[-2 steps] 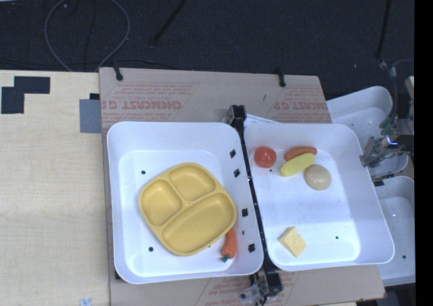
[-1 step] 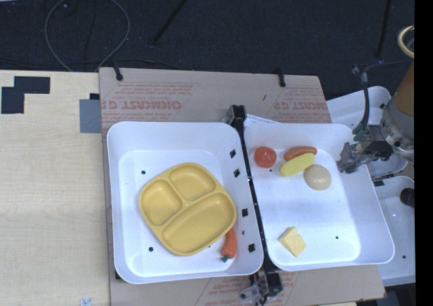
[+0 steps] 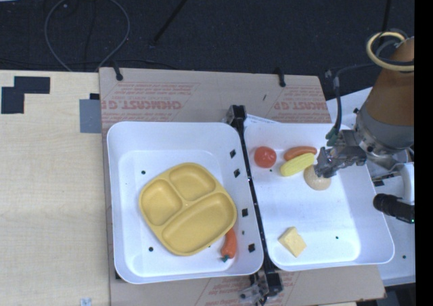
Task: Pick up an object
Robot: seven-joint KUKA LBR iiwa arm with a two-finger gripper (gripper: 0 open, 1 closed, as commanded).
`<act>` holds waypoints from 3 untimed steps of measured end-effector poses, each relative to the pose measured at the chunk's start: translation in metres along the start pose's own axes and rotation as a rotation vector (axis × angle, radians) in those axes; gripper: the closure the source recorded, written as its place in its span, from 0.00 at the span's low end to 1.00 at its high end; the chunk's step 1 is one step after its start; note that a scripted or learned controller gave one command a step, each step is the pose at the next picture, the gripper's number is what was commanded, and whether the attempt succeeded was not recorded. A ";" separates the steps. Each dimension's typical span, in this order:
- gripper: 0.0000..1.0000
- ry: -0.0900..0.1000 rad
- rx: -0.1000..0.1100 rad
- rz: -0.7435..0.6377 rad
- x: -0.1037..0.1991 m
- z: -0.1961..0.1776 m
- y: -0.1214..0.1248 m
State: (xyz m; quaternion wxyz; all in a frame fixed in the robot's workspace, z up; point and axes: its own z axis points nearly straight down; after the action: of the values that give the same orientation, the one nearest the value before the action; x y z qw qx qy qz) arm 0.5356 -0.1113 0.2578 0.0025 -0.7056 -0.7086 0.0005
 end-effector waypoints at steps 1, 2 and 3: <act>1.00 0.000 0.000 0.000 0.048 0.015 0.003; 1.00 -0.001 -0.002 0.000 0.094 0.012 0.014; 1.00 -0.002 -0.001 0.000 0.144 0.025 0.031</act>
State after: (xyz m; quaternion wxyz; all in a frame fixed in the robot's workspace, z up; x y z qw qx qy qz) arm 0.5658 0.0334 0.2326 0.0015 -0.7056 -0.7086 0.0008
